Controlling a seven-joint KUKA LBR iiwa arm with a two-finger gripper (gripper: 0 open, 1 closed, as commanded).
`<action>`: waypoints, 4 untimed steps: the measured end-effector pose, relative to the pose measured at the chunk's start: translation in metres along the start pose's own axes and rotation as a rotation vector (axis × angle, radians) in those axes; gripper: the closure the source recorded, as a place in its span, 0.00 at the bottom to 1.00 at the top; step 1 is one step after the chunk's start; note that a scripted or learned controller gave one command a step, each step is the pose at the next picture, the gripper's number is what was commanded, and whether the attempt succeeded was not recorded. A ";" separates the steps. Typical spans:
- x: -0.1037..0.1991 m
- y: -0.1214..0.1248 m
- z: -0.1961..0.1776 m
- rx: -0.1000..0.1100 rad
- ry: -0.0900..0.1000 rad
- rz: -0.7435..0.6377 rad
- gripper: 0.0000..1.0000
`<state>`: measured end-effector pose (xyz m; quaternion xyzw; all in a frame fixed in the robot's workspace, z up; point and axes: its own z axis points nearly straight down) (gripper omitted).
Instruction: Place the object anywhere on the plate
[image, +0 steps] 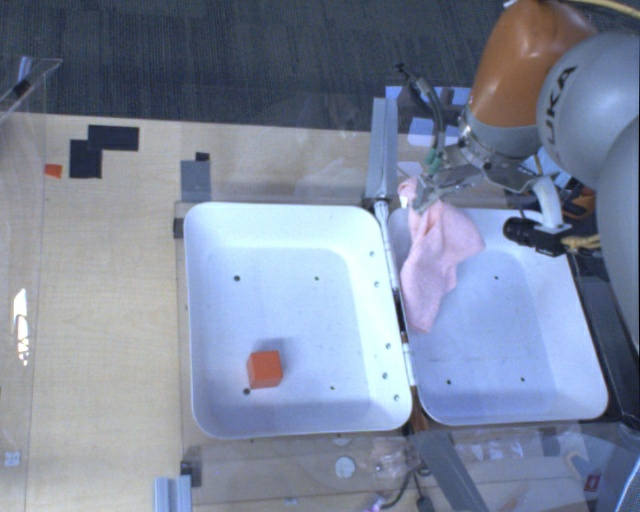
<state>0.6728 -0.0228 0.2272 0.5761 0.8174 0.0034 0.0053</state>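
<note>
Tool (425, 192) was clamped on the top corner of the pink cloth (432, 260), at the upper-left corner of the right bin (520, 400). Cloth hung down from the fingers, draped along that bin's left wall, lower end near the bin floor. Orange cube (265, 369) sat in the left bin (300, 240), lower-left area, well apart from the tool. Both bins sat on the wooden counter (100, 320).
</note>
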 end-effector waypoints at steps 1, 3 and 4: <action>0.047 -0.015 0.009 0.003 0.003 -0.402 1.00; 0.142 -0.045 -0.004 -0.003 0.004 -1.204 1.00; 0.142 -0.045 -0.004 -0.003 0.004 -1.203 0.00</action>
